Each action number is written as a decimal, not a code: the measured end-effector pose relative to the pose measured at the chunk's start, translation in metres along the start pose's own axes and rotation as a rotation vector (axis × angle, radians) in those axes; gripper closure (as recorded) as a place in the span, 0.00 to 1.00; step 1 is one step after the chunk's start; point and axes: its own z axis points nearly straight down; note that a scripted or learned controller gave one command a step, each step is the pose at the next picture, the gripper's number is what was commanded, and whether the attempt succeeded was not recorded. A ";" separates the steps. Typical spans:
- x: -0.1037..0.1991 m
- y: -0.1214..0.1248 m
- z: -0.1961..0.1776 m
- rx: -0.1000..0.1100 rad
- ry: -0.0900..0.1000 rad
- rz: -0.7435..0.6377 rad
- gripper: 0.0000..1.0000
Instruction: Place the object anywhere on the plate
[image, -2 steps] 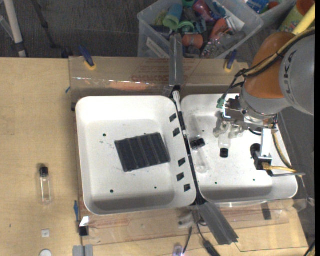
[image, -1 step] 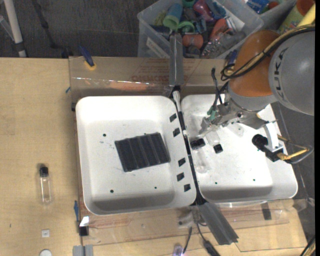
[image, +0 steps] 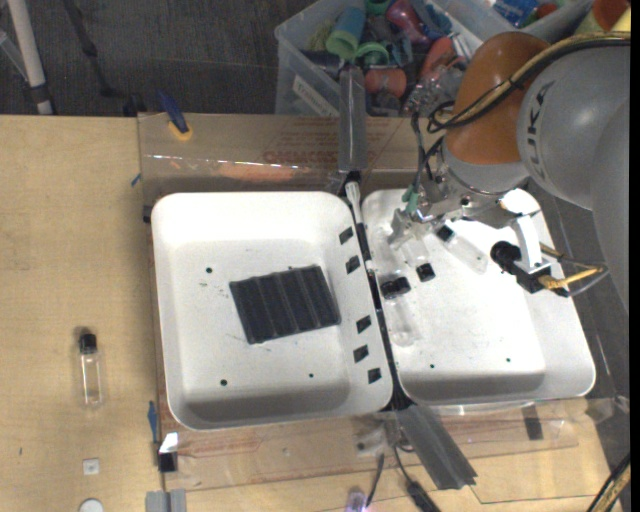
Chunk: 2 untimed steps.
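A black ridged plate (image: 285, 302) lies flat in the middle of the left bin (image: 200, 225). My gripper (image: 411, 278) hangs over the upper left part of the right bin (image: 520, 350), close to the divider. Its two dark fingertips (image: 396, 286) stand apart, so it is open, and I see nothing between them. Just below the fingertips a faint, see-through object (image: 402, 324) seems to lie on the right bin's floor; its shape is hard to make out.
Small black clips (image: 361, 325) line the divider between the bins. A clear vial (image: 90, 366) lies on the wooden bench at the left. A crate of coloured items (image: 385, 40) stands behind the bins.
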 end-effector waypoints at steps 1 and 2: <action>0.026 0.028 -0.001 -0.004 -0.001 -0.604 1.00; 0.025 0.029 -0.012 -0.010 -0.003 -0.602 1.00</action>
